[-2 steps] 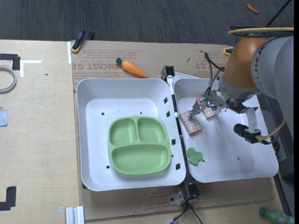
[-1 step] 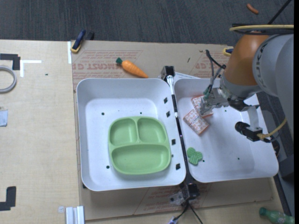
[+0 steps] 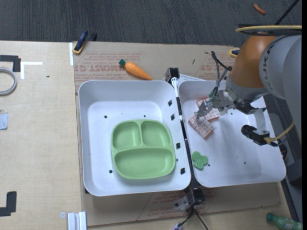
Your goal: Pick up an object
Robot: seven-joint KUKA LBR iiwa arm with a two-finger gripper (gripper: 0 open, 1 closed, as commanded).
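A green plastic plate with three sections (image 3: 143,149) sits in the left white bin (image 3: 96,104), and a small green leaf-shaped toy (image 3: 199,160) lies in the right white bin (image 3: 249,169). Further right, a pink and white flat packet (image 3: 203,120) lies slanted, long side running from upper right down to lower left. The claw (image 3: 205,109) is right on top of it, so I think it is trying to grab; I cannot tell how wide it is, and next it needs a firm squeeze and a lift.

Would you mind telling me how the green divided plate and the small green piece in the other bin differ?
The green divided plate lies in the left bin; the small green piece lies in the right bin, near its left wall. The plate is far larger, nearly filling its bin's floor, while the piece is tiny. The plate has three compartments; the piece looks flat and lobed. Both are green.
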